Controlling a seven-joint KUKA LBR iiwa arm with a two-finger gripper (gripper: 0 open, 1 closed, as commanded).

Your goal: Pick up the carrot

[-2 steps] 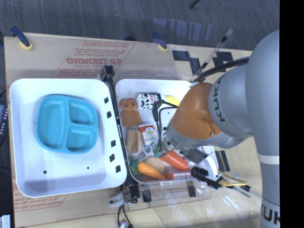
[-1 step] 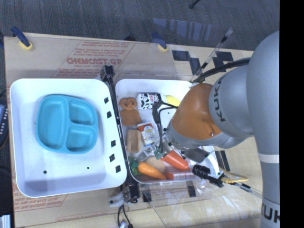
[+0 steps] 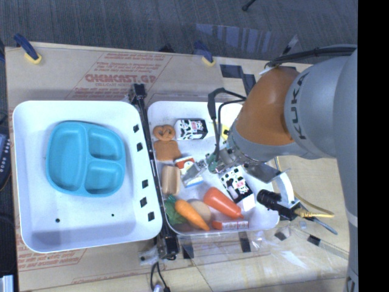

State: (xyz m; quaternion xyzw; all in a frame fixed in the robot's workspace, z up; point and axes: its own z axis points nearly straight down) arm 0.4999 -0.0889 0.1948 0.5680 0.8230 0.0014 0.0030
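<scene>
The carrot [image 3: 189,215] is orange with a green leafy end. It lies near the front left corner of the right bin [image 3: 265,224], its tip pointing toward the front rim. A fatter orange-red cone-shaped vegetable [image 3: 222,203] lies just to its right, with a pale beige piece [image 3: 201,208] between them. My gripper [image 3: 203,170] hangs over the middle of the right bin, above and behind the carrot and apart from it. The grey arm and its orange band [image 3: 267,111] cover the bin's right half.
The right bin also holds a gingerbread figure [image 3: 163,133], a cow-patterned carton [image 3: 191,128], a second cow-patterned box [image 3: 236,185], a tan bread roll [image 3: 170,179] and a red tube [image 3: 230,225]. The left bin [image 3: 30,181] holds a blue divided plate [image 3: 85,157].
</scene>
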